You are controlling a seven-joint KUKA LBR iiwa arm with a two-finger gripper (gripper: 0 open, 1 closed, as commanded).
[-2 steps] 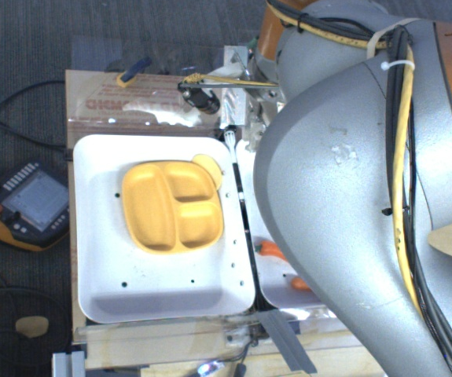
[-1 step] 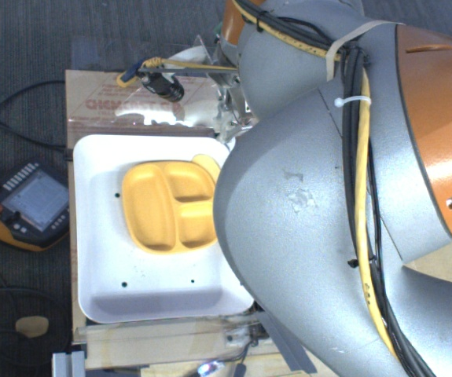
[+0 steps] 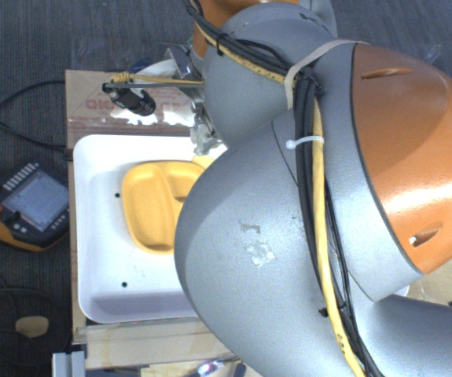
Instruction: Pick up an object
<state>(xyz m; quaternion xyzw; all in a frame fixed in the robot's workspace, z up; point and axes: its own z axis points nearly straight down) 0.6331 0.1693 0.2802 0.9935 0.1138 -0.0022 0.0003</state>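
End effector (image 3: 200, 136) state cannot tell, arm (image 3: 304, 210) blocking; yellow tray (image 3: 153, 203) in white bin (image 3: 100, 234); no legible writing.

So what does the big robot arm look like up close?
The rounded grey metal robot arm has glossy orange sections. A bundle of black and yellow cables runs along it, tied down with a white zip tie and a beige strap.

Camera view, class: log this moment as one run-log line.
arm: over white bin | yellow tray: lying in bin, partly hidden | grasp: unconfirmed
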